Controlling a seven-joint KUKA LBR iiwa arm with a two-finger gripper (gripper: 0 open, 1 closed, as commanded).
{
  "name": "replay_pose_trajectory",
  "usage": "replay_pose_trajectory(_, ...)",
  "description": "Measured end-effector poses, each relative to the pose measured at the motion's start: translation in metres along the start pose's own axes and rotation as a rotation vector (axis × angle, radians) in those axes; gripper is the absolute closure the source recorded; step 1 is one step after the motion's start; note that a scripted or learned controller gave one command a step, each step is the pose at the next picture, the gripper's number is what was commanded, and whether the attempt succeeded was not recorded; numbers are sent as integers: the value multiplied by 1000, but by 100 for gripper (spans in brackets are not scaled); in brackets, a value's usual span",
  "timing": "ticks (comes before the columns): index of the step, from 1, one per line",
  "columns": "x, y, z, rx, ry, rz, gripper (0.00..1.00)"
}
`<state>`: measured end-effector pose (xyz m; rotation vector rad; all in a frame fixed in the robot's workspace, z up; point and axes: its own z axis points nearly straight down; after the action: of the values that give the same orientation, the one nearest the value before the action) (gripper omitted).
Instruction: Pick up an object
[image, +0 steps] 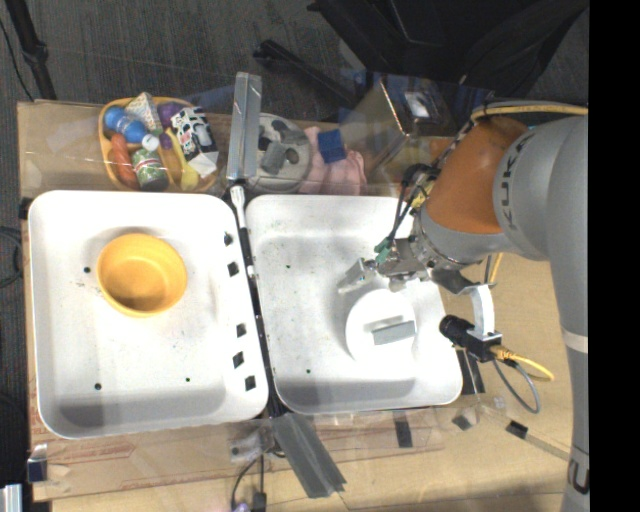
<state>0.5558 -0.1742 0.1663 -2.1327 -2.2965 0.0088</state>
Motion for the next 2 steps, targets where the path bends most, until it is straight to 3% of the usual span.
replay_pose_trajectory(1, -9, -11, 61, -44, -17, -99, 0)
replay_pose_trajectory(2, 36, 48, 59, -5, -1, -177, 0)
